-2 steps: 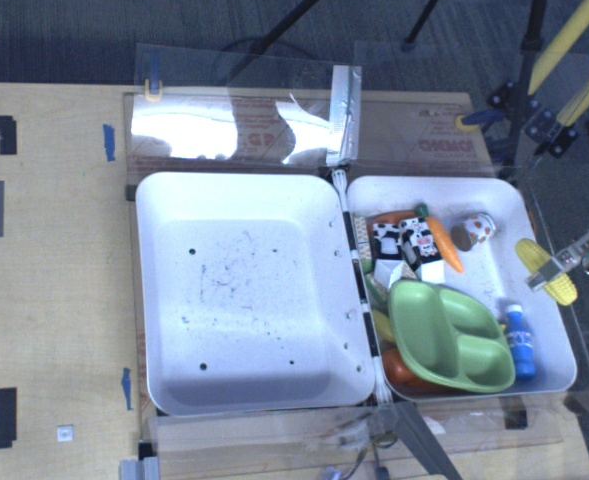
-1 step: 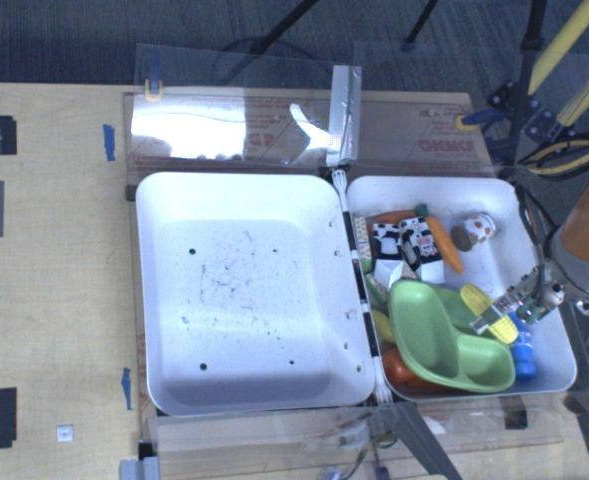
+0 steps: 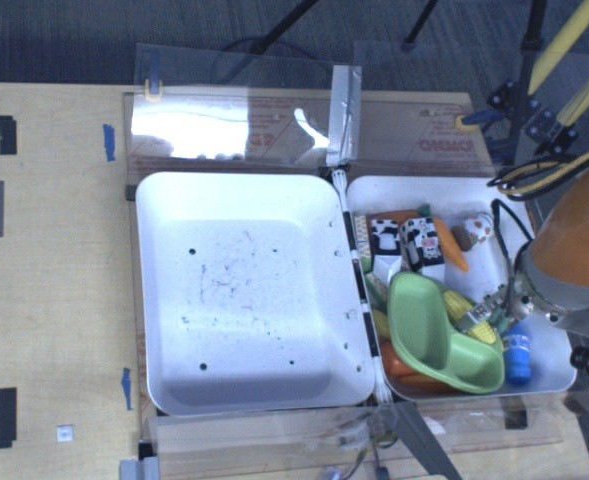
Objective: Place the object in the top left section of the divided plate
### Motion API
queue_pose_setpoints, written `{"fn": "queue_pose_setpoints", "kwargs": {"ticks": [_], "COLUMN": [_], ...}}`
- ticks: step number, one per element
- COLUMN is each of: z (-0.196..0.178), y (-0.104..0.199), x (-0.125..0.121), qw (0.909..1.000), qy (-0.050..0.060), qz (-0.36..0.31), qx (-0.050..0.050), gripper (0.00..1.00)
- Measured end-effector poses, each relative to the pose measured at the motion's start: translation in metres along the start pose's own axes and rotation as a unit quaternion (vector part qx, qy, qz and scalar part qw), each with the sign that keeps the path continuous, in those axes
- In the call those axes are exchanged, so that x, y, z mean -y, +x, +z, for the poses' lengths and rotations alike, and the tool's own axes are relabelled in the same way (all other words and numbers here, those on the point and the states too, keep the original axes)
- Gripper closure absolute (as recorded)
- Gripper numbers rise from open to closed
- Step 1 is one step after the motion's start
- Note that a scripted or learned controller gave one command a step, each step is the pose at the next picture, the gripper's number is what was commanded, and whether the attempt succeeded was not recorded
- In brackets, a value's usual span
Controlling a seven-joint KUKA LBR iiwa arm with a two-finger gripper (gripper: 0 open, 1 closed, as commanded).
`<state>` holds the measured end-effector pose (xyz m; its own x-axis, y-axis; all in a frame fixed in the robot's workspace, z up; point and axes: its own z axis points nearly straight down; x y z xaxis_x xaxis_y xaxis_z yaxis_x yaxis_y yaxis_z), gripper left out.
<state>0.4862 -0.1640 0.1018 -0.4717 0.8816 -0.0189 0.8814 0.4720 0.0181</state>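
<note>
End effector (image 3: 494, 313) low in crowded right bin (image 3: 454, 190), near its right edge.

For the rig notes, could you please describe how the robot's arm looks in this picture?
The arm enters from the right: a rounded orange band above a grey wrist section. Black cables loop beside it, over the right bin.

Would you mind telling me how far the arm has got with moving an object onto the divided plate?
Nothing looks placed yet. The objects, among them the carrot and the blue bottle, lie in the right bin beside the green plate. The gripper is low over that bin near the corn; a grasp can't be confirmed. Picking and placing remain. The left bin holds no objects.
</note>
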Motion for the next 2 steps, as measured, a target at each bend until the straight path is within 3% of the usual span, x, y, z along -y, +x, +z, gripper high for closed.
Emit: {"fn": "queue_pose_setpoints", "kwargs": {"ticks": [1,2], "z": [0.014,0.008], "y": [-0.098,-0.06], "x": [-0.089,-0.035], "qw": [0.9996,0.9866], "qy": [0.01,-0.002], "qz": [-0.024,-0.163], "qx": [-0.01,0.0], "gripper": [1.0,1.0]}}
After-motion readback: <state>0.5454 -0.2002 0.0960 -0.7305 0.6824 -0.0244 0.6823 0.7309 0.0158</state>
